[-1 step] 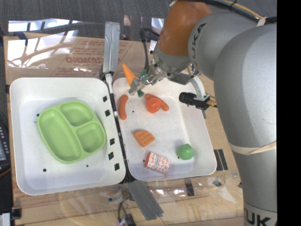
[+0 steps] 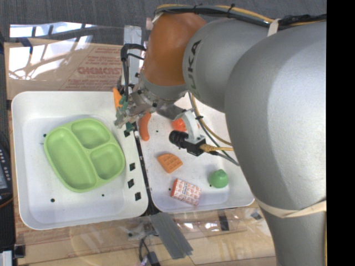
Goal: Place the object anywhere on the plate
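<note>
Two white bins sit side by side: the left bin (image 2: 28, 148) holds a green three-compartment plate (image 2: 83, 154). The gripper (image 2: 128, 115) hovers at the dividing rim, centre frame, jaw state indeterminable. Just right of it, in the right bin (image 2: 238, 195), lies an orange sausage-shaped object (image 2: 145, 127), off the plate.

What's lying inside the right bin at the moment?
In the right bin: an orange wedge, a patterned box, a green piece and an orange sausage. The arm covers its far right part.
</note>
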Available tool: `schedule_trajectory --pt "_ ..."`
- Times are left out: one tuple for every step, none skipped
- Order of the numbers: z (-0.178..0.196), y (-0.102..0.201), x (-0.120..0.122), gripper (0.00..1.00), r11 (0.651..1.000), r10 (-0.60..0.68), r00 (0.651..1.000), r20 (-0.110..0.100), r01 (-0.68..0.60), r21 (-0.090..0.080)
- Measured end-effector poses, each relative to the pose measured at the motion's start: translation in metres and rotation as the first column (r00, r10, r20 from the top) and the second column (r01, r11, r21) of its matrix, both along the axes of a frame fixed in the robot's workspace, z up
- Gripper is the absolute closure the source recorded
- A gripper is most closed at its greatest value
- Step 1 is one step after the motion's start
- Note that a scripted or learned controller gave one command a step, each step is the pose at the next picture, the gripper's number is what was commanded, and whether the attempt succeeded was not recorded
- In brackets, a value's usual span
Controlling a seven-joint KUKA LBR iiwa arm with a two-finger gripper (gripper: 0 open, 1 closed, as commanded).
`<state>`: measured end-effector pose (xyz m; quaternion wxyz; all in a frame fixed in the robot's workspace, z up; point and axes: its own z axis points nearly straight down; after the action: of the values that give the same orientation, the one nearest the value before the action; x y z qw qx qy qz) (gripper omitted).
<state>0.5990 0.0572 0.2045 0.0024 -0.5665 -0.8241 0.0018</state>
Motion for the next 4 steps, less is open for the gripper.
schedule_trajectory --pt "0.0 -0.001 0.0 0.0 1.0 0.0 1.0 0.0 0.0 -0.001" --pt "-0.095 0.055 -0.056 0.0 0.98 -0.197 0.98 -0.003 0.197 -0.004" --pt "-0.014 -0.041 -0.047 0.0 0.844 -0.536 0.844 0.004 0.536 -0.002" --pt "0.01 0.08 -0.124 0.0 0.863 -0.506 0.863 0.001 0.506 -0.005"
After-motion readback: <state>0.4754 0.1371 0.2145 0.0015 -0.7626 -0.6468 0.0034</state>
